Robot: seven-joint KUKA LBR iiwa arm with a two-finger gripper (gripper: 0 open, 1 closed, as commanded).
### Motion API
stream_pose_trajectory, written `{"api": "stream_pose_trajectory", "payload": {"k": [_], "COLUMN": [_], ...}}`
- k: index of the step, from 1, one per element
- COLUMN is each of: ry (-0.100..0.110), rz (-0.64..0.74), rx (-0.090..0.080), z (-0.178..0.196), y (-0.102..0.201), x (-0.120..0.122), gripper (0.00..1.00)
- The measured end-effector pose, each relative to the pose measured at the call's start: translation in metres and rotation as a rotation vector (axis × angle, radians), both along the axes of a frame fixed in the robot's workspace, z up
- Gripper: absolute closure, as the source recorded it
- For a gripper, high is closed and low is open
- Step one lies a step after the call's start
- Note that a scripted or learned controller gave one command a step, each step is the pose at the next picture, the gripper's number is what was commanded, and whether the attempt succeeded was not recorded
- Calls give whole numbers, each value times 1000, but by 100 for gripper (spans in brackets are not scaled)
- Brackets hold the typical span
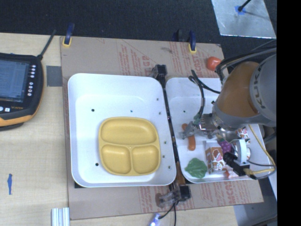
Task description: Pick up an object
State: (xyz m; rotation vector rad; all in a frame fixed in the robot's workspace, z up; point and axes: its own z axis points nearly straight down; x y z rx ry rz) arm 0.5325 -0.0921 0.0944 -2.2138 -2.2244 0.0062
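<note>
My gripper (192, 129) hangs low over the middle of the right bin (181, 93), below the orange-banded wrist (237, 95). Just beneath it lies a small orange-red sausage-shaped piece (191, 143), close to the gripper's tip. Whether the two touch is hidden. A green leafy toy (195, 167) rests at the bin's front edge. Beside it sits a brown and white packet (215, 159). A purple piece (226, 146) shows partly under the wrist, which covers the bin's right side.
The left bin (84, 98) holds a yellow divided plate (129, 145). An orange ball (213, 61) lies outside the bins at the back right. A tablet-like pendant (16, 88) sits on the bench at the far left. Clamps (191, 39) hold the cardboard.
</note>
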Motion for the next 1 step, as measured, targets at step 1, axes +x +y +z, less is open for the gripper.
{"api": "stream_pose_trajectory", "payload": {"k": [1], "ry": [2], "rz": [3], "rx": [-1], "z": [10], "y": [-1], "x": [0], "gripper": [100]}}
